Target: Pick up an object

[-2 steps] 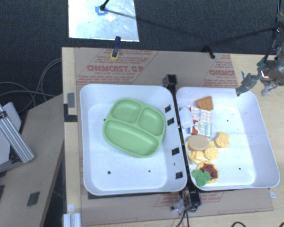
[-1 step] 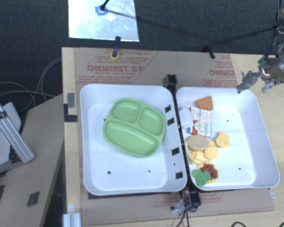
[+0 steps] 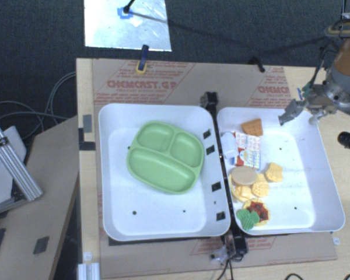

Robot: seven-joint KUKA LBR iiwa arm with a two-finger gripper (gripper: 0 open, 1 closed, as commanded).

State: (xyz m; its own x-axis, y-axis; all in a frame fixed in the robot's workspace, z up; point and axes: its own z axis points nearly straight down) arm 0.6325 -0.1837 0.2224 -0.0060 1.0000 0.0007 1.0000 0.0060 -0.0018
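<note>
The gripper (image 3: 304, 105) hangs at the far right corner of the right bin (image 3: 315, 174), above its rim; its two grey fingers look spread apart, one reaching toward the bin's interior and the other back toward the wrist, and nothing lies between them. Behind it the arm (image 3: 345, 69) rises to the picture's right edge, with the orange band at its top. The things to pick from lie well apart from the gripper, crowded along the left side of the right bin: an orange wedge (image 3: 252, 127) nearest the far wall, a red-and-white packet (image 3: 246, 149) just below it, then a round tan disc (image 3: 243, 175), a yellow waffle-like piece (image 3: 273, 172) beside it, more yellow pieces (image 3: 252, 190) touching the disc, and a red piece (image 3: 259, 209) with a green leafy piece (image 3: 247, 218) nearest the near wall. The rest of this bin's floor is bare white. The left bin (image 3: 116, 214), just beside it and parted by a black clipped divider (image 3: 220, 156), holds a green compartment plate (image 3: 165, 156), lying flat and turned at a slant. Both bins rest on a sheet of cardboard (image 3: 181, 80).
</note>
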